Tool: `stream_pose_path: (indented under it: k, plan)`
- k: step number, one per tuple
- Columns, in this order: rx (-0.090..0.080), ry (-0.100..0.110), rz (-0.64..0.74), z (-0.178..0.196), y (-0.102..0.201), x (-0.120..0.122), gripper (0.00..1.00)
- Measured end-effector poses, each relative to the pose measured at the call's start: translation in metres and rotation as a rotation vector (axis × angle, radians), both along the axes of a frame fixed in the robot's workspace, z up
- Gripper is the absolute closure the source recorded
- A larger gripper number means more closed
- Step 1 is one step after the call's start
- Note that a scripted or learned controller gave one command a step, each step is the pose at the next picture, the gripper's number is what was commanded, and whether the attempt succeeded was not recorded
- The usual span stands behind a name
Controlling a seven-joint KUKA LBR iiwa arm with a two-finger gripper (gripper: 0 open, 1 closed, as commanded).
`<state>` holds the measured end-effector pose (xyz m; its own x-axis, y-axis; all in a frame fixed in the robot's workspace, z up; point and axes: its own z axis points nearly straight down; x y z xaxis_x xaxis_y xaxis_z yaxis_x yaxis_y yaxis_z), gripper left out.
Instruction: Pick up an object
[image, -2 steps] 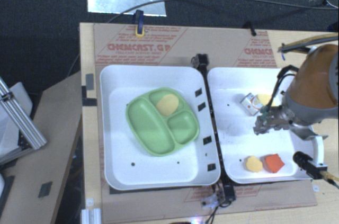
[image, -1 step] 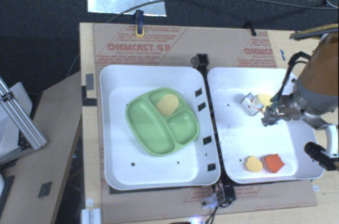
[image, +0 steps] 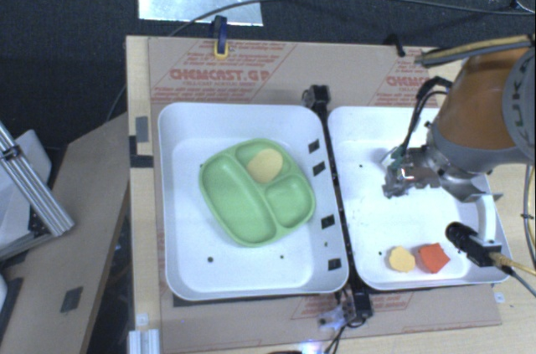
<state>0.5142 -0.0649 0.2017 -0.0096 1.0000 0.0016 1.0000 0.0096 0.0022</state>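
The right bin [image: 368, 135] holds a small yellow piece [image: 402, 259] and a red-orange piece [image: 432, 258] side by side near its front wall. My gripper [image: 397, 175] hangs over the middle of the right bin, up and slightly left of those two pieces and well apart from them. Nothing shows in it. In the left bin [image: 180, 177] lies a green divided plate [image: 243, 206], with a pale yellow piece [image: 265, 166] in its upper compartment.
The grey and orange arm [image: 486, 118] covers the right bin's right side. A black part [image: 471, 244] sticks out just right of the red-orange piece. A black divider with clips [image: 331, 177] runs between the bins. Cables cross the dark floor behind the bench.
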Motion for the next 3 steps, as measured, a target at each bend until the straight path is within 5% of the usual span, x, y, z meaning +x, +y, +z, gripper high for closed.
stream_pose_path:
  k: [3]
  plan:
    - [0.001, 0.0, 0.001, 0.012, 0.161, 0.017, 1.0]
